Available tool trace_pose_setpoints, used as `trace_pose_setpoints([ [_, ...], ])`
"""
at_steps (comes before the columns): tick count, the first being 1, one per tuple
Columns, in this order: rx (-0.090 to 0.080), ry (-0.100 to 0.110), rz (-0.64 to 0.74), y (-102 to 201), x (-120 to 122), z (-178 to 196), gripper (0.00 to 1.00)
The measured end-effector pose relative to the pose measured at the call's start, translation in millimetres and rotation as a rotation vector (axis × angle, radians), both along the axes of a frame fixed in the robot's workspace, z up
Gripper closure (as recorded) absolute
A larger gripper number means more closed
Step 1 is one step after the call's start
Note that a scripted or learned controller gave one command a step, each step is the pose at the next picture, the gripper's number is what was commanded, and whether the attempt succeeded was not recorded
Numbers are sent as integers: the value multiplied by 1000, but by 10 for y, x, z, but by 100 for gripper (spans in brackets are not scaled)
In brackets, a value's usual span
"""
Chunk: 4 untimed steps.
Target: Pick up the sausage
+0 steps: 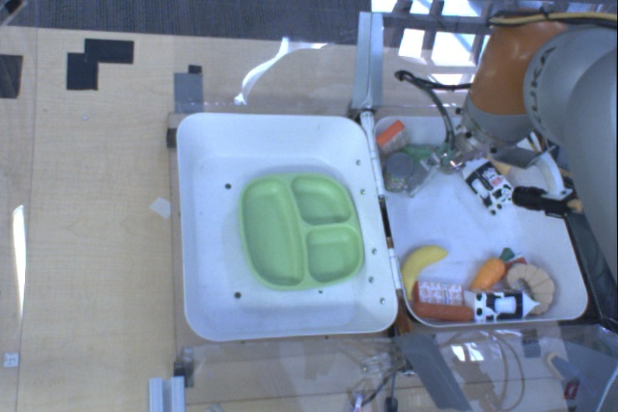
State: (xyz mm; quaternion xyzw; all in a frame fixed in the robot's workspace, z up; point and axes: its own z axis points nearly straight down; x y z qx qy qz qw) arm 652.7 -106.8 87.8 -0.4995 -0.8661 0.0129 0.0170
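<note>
The sausage (440, 312), a reddish-orange stick, lies along the near wall of the right bin (454, 217), just under a small pink and white box (442, 292). My gripper (409, 171) is low over the far left corner of that bin, well away from the sausage. It reaches down from the grey arm with the orange band (504, 72). The gripper is a grey blur among small items, and nothing recognisable shows in it.
Around the sausage lie a yellow banana (423, 261), a carrot (490, 272), a tan ring-shaped pastry (534, 286) and a black and white carton (503, 306). Another cow-patterned carton (488, 186) sits mid-bin. An orange piece (390, 135) lies by the gripper. The left bin (212, 207) holds a green divided plate (300, 230).
</note>
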Motion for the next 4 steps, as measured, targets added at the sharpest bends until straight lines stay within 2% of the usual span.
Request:
trace_pose_setpoints([
  [1,7,-29,-216,-615,3,-12,0],
  [2,-12,-11,-218,-65,82,-11,0],
  [3,9,-53,-321,-654,-270,7,0],
  [4,-7,-18,-280,-38,57,-4,0],
])
